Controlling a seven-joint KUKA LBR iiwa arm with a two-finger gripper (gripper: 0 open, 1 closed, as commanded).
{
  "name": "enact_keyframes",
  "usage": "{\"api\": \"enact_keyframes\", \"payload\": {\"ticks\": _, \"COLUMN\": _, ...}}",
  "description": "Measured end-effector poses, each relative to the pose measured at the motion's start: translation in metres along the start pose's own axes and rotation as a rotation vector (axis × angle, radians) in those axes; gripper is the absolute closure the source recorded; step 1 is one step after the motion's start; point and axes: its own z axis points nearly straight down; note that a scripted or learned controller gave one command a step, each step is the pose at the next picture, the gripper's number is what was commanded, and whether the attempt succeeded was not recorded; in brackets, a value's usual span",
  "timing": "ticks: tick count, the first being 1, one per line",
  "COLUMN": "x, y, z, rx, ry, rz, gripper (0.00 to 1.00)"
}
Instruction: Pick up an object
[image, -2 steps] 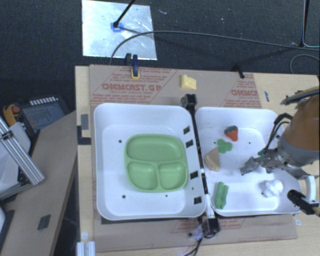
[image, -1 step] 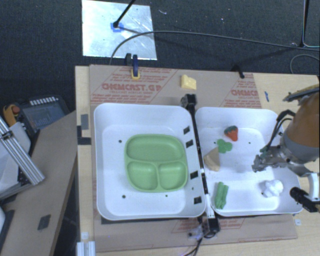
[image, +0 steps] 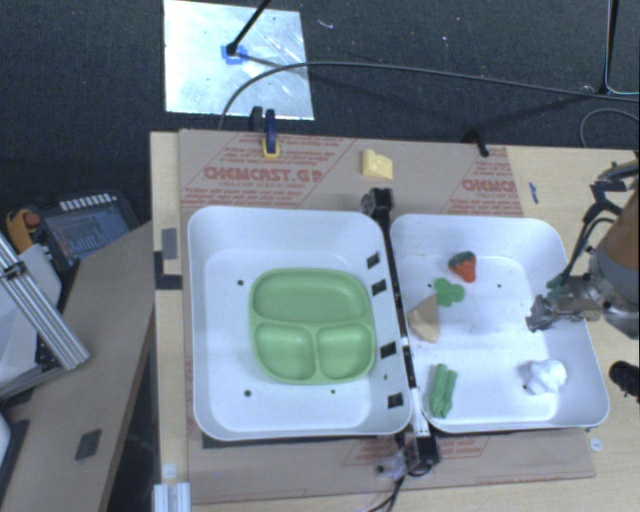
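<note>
The right bin (image: 500, 232) holds several small objects: a red and orange strawberry-like toy (image: 462, 265), a green broccoli-like piece (image: 449, 293), a tan wedge (image: 426, 320), a green bean-like piece (image: 441, 389) near the front wall, and a white crumpled lump (image: 545, 376) at the front right. My gripper (image: 545, 312) hangs over the right side of this bin, above and just behind the white lump. Nothing shows between its fingers, and their state is too small to read.
The left bin (image: 215, 240) bears a green divided tray (image: 308, 325). A black divider clip strip (image: 390, 300) runs between the bins. A yellow block (image: 377, 164) lies on the cardboard behind. A pendant (image: 85, 228) sits on the left bench.
</note>
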Motion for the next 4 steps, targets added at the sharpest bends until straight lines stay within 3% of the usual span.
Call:
{"api": "enact_keyframes", "payload": {"ticks": 1, "x": -0.001, "y": 0.002, "z": -0.054, "rx": -0.001, "ry": 0.0, "rz": -0.005, "gripper": 1.0}}
{"api": "enact_keyframes", "payload": {"ticks": 4, "x": 0.152, "y": 0.027, "z": -0.071, "rx": 0.004, "ry": 0.004, "rz": -0.009, "gripper": 1.0}}
